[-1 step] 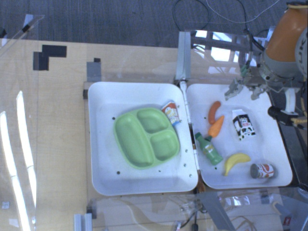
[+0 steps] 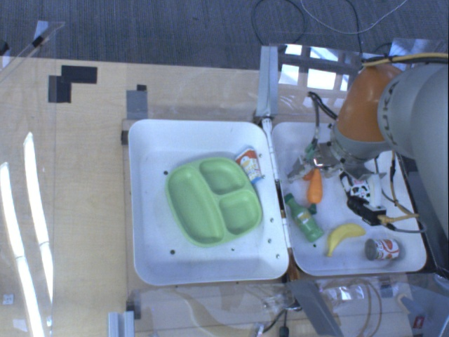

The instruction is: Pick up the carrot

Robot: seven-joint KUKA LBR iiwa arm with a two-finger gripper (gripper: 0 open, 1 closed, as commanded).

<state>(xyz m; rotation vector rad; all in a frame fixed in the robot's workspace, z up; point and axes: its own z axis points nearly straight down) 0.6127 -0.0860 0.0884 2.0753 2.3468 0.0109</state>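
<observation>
In the right bin point(image 2: 414, 262), claw point(image 2: 313, 166) seemingly pinching the top of the upright carrot point(image 2: 315, 187).

Green plate point(image 2: 212, 202) in left bin point(image 2: 151, 258); banana point(image 2: 342, 236), bottle point(image 2: 304, 218), can point(image 2: 382, 249) right.

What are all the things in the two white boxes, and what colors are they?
Divided plate: one, green, middle of the left bin.
Small packet: one, red and white, left bin, at the plate's upper right edge.
Carrot: one, orange, upper part of the right bin, under the gripper.
Bottle: one, green, right bin, near its left wall.
Banana: one, yellow, lower right bin.
Can: one, red and white, on its side, lower right bin.
Gripper: one, grey, just above the carrot's top end.
</observation>
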